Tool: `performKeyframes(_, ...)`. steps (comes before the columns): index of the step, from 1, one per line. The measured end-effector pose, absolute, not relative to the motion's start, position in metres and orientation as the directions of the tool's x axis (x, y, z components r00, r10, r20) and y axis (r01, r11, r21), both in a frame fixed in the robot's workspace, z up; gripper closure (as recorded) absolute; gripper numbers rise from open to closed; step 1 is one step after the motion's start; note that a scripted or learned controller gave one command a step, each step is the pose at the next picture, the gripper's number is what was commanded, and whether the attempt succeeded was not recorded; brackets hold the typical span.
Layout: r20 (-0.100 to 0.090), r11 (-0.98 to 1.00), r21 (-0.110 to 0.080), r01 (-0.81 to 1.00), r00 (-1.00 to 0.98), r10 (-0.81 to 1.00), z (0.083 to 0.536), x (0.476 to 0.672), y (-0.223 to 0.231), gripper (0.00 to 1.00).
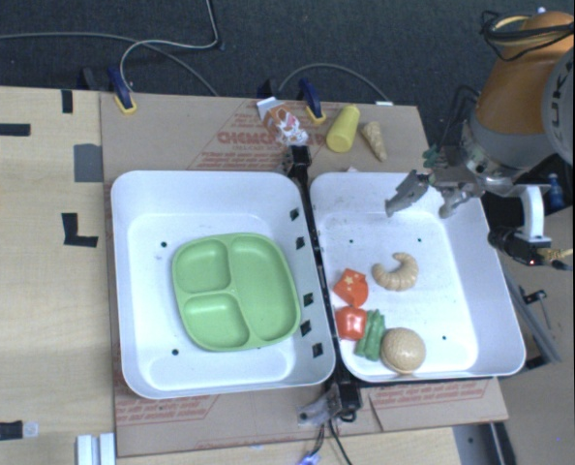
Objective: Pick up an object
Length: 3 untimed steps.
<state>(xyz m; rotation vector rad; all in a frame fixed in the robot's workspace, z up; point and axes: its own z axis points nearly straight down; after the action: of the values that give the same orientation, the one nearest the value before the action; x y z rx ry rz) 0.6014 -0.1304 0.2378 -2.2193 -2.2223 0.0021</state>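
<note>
In the right bin [481,289] lie a tan croissant [396,271], two red pepper pieces [351,287] [349,323], a green piece [372,336] and a round beige bun [403,349]. My gripper [425,198] hangs over the bin's far right part, above and to the right of the croissant. Its two fingers are spread apart with nothing between them. The grey arm with its orange band [520,95] reaches in from the upper right.
The left bin [142,260] holds a green divided plate [234,291]. On the cardboard behind the bins lie a yellow cylinder [343,129], a tan cone [375,140] and a small wrapped item [283,121]. Cables run across the dark floor at the top.
</note>
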Motion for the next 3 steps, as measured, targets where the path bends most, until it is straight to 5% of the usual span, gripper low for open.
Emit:
performKeyframes(1,-0.003,-0.001,0.013,1.0,0.001,1.0,0.103,0.553,-0.135,0.0)
performKeyframes(2,0.0,0.002,0.005,1.0,-0.002,1.0,0.086,0.609,-0.108,0.0)
performKeyframes(3,-0.002,0.002,0.005,1.0,-0.002,1.0,0.097,0.609,-0.108,1.0)
